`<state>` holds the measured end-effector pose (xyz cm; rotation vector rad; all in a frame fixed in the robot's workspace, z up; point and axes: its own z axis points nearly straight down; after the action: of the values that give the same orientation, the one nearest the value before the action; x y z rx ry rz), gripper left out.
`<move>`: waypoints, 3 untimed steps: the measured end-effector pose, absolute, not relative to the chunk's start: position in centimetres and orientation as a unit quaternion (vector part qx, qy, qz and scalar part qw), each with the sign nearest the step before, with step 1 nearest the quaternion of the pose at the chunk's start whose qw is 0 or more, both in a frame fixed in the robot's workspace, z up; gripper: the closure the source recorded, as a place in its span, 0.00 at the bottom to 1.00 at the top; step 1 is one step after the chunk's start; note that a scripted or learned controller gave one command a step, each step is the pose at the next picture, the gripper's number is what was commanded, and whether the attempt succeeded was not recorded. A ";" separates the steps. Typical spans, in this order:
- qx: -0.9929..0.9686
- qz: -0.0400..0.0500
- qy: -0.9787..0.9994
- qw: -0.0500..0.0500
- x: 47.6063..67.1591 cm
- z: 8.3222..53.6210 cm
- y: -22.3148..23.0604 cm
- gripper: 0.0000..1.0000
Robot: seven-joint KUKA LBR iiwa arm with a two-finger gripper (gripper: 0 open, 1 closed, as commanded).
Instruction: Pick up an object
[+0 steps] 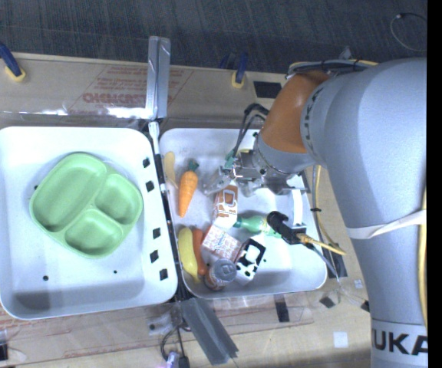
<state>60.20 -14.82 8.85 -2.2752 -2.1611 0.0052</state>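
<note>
The tool (232, 171), its opening impossible to tell, hangs over the right bin (313, 278) clutter, where crowded items risk a deflected, empty grasp.

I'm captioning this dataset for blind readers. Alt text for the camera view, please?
A grey arm reaches from the right, its gripper low over the right bin, which holds a carrot, a banana and small packages. The left bin holds a green divided plate.

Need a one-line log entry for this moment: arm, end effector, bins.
arm: over right bin | end effector: low beside carrot, grasp unconfirmed | left bin: green divided plate | pick: not yet done
</note>
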 end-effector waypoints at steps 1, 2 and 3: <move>-0.723 0.003 -0.690 0.003 60.2 9.5 -14.8 1.00; -0.673 0.000 -0.740 0.000 61.2 9.0 -17.7 1.00; -0.635 0.002 -0.773 0.002 59.5 21.6 -11.2 1.00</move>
<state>59.46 -11.20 21.64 -1.9908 -2.4246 0.0053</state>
